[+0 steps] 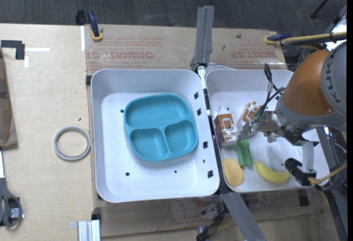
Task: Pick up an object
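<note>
Starting at the bench's left edge, we see a ring of tape [72, 143] lying flat on the wood, with scissors [9, 208] near the front-left corner. The left bin [105, 124] holds a blue divided tray [160, 127] at its middle. In the right bin [265, 77], a small brown-and-white carton [226, 126] sits against the left wall, a green object [244, 153] lies just right of it, a yellow rounded fruit [233, 172] rests at the front-left corner, and a banana [272, 173] lies along the front edge. The gripper [251, 128] hangs over the carton and green object; we cannot tell how its jaws stand.
</note>
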Robot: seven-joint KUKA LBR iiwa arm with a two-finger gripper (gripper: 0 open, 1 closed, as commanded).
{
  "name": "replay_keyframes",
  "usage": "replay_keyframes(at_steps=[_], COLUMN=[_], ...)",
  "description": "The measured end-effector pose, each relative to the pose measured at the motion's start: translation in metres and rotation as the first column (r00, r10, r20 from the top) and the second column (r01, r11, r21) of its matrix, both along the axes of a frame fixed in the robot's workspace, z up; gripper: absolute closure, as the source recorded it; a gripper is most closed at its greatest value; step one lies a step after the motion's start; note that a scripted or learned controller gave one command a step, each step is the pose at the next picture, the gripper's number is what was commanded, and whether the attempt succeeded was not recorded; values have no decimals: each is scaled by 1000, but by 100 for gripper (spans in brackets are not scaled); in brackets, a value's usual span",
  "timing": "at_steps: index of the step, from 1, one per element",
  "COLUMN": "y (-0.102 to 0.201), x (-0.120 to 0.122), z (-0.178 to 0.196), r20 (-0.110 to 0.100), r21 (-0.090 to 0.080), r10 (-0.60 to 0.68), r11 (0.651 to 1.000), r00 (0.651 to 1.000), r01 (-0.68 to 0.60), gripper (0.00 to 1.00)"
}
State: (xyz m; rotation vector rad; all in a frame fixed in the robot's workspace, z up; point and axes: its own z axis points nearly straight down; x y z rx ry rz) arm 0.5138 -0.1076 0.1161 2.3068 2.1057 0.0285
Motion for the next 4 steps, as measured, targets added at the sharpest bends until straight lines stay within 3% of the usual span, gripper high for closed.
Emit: replay_keyframes(at_steps=[1, 2, 3, 4], y=[2, 12, 11, 59], x=[-7, -36, -36, -6], z=[-12, -24, -16, 172], r20=[3, -27, -26, -27], r21=[-19, 2, 2, -1], r10=[182, 315, 311, 198], r11=[983, 949, 950, 980], r00=[983, 949, 950, 980], r01=[-182, -315, -311, -198], gripper=[0, 0, 100, 100])
